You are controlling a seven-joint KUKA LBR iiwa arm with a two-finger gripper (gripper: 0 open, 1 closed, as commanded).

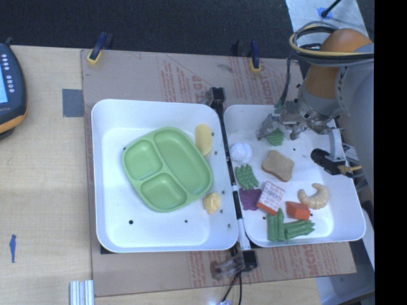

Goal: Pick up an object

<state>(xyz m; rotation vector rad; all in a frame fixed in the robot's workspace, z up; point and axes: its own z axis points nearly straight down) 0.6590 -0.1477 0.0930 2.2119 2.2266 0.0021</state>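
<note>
We see the pincer (278, 131) low in the right bin (356, 224), its fingers closed around a small green piece (275, 136) near the bin's far edge. A bread slice (278, 165) lies just beside it.

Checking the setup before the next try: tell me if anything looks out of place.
Two yellow pieces lie in the left bin beside the green tray, not in its compartments. The right bin's toys sit in a loose jumble. Nothing looks spilled or damaged.

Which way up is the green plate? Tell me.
Right way up: the green plate shows its three hollow compartments, lying flat in the left bin.
</note>
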